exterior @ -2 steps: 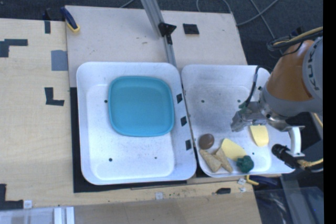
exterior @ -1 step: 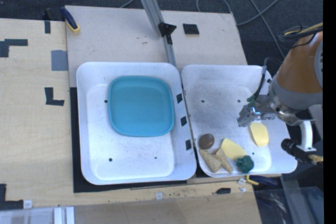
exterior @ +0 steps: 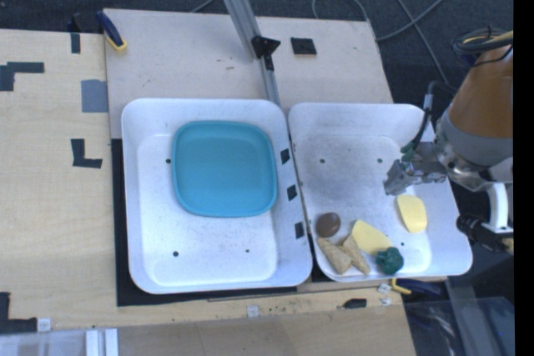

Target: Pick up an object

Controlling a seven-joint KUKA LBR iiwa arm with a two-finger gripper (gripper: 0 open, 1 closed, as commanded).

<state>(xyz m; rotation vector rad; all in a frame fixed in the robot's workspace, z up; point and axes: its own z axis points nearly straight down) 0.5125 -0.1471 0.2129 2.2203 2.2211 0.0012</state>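
- Left bin (exterior: pixel 150 179): white plastic, smooth, speckled with dark grit.
- Right bin (exterior: pixel 350 137): same plastic, scuffed grey.
- Plate (exterior: pixel 224 168): teal plastic, matt.
- Tabletop (exterior: pixel 50 179): pale wood, matt.
- My tool (exterior: pixel 399 179): dull grey metal.

A square teal plastic plate (exterior: pixel 224 168) lies centred in the left shallow white bin (exterior: pixel 142 263); small items cluster along the right shallow white bin's (exterior: pixel 350 125) front edge.

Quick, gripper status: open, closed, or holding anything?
Gripper: cannot be told; it sits above the right bin, beside the yellow block, nothing visibly held.
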